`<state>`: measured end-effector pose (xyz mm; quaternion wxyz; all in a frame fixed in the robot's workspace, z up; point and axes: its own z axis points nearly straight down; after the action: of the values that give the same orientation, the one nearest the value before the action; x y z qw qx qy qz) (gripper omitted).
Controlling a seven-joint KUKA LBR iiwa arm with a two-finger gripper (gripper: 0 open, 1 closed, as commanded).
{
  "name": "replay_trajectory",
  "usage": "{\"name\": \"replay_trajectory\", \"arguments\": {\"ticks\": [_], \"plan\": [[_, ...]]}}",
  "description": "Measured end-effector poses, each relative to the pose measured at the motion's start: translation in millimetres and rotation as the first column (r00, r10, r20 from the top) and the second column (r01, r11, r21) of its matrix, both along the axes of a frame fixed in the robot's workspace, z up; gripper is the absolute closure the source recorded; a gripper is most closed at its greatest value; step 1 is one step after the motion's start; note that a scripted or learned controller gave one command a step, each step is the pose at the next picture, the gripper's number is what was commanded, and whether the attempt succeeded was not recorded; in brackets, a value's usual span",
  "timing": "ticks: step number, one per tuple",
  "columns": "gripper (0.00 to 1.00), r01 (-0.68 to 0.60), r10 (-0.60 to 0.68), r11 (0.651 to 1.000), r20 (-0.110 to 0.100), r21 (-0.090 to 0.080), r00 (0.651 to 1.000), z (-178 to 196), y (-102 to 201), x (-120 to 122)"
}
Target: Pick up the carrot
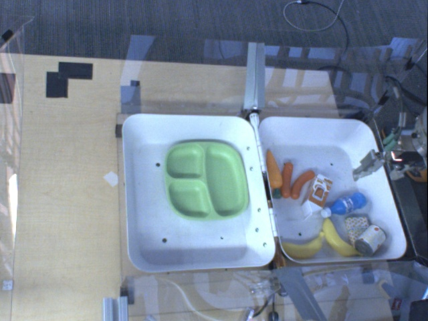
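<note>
Camera view is looking down at a slant on a pale wooden table (67, 179) that is carrying two shallow white bins side by side. The left bin (144, 246) is holding a green divided tray (205, 179) with three compartments, sitting near its middle. The right bin (334, 146) is holding the clutter: the carrot (273, 168) is lying along that bin's left wall, just right of the divider between the bins, its length running from far to near. Just beside it on the right, two more orange pieces (287, 179) (302, 182) are lying close together, and whether they are touching the carrot is hard to tell. Right of those, a small white and orange carton (319, 191) is sitting tilted, with a blue bottle (348, 203) near it on the right. Along the near wall two yellow bananas (302, 247) (338, 239) are curving, and a grey can (369, 239) is resting in the near right corner, beside a small patterned item (356, 223). The end effector (369, 162) is hanging at the right edge of the right bin, well apart from the carrot, with a grey part reaching in over the rim. It is too small and blurred to tell how far apart its parts are standing, and nothing is visible in its hold. The arm (408, 146) is entering from the right, partly lost among dark cables.
</note>
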<state>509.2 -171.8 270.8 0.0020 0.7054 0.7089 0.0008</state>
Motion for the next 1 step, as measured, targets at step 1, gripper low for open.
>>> {"name": "replay_trajectory", "arguments": {"ticks": [1], "plan": [[0.0,0.195,-0.195,0.981,0.008,0.004,0.981,-181.1,61.7,-18.5]]}}
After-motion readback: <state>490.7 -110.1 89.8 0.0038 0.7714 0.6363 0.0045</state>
